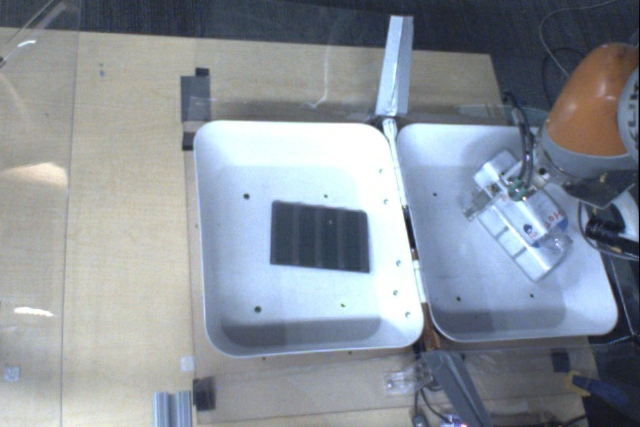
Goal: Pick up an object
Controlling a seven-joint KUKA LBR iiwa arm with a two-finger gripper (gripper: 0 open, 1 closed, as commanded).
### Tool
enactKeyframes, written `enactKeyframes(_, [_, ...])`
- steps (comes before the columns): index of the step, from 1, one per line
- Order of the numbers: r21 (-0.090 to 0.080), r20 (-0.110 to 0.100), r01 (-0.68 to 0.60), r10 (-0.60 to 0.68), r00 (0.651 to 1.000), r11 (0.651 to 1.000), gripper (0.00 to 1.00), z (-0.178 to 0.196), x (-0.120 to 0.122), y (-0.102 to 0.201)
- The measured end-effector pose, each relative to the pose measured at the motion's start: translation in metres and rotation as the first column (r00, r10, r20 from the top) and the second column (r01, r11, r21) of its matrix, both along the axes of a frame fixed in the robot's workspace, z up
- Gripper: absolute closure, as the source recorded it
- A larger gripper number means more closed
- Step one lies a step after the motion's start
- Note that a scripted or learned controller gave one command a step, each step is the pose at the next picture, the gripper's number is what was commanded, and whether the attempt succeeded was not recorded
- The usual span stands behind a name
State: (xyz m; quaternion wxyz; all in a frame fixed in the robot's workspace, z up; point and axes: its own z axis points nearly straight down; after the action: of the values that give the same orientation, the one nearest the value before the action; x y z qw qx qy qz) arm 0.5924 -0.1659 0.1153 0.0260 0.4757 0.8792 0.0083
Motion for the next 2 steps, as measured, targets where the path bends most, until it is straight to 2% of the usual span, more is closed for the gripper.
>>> enactKeyframes(1, [0.006, -0.019, 0.186, -0.186, 0.982, 0.983, 1.00, -0.014, 0.022, 0.021])
enactKeyframes(2, [0.011, -0.047, 0.364, -0.363, 0.931, 0.931, 1.00, 0.030, 0.023, 0.006])
